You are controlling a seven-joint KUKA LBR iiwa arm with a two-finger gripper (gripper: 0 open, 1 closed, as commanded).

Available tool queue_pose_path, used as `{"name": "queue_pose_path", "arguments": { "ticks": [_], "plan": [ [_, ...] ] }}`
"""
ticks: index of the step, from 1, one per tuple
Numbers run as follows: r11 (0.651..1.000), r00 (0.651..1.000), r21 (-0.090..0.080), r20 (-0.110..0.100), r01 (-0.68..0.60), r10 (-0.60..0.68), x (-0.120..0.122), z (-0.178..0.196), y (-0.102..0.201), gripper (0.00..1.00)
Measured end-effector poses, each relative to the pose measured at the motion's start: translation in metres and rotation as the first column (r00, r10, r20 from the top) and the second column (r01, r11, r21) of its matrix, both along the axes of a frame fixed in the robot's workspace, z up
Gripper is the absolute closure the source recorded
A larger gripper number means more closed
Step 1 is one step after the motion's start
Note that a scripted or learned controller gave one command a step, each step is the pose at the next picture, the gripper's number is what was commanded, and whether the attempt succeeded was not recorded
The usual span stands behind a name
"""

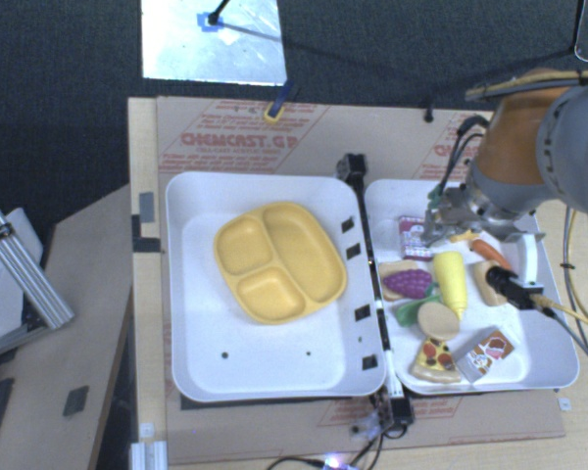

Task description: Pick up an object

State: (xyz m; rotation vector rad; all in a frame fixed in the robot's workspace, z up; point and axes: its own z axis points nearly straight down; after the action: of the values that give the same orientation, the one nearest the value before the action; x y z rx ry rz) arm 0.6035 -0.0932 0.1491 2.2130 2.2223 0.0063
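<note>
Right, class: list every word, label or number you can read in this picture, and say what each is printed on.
"CHEMCAST GP": red print on the brown board under the bins.
More red print on that board by the right bin and along the front edge: too blurred to read.
Small carton and pink packet: print too small to read.

Glossy yellow plastic tray (279, 260) in smooth white plastic bin (198, 360).

yellow tray (279, 260) in left bin (191, 292); toys in right bin (559, 360)

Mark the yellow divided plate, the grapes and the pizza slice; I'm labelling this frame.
yellow divided plate (279, 260): camera view, centre ridge.
grapes (408, 283): camera view, middle of bunch.
pizza slice (434, 358): camera view, topping.
</note>
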Motion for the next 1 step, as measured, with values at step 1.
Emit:
{"name": "queue_pose_path", "arguments": {
  "ticks": [1],
  "plan": [
    [1.0, 1.0, 0.001, 0.0, -0.001, 0.001, -0.0023, 0.0476, 0.0071, 1.0]
  ]
}}
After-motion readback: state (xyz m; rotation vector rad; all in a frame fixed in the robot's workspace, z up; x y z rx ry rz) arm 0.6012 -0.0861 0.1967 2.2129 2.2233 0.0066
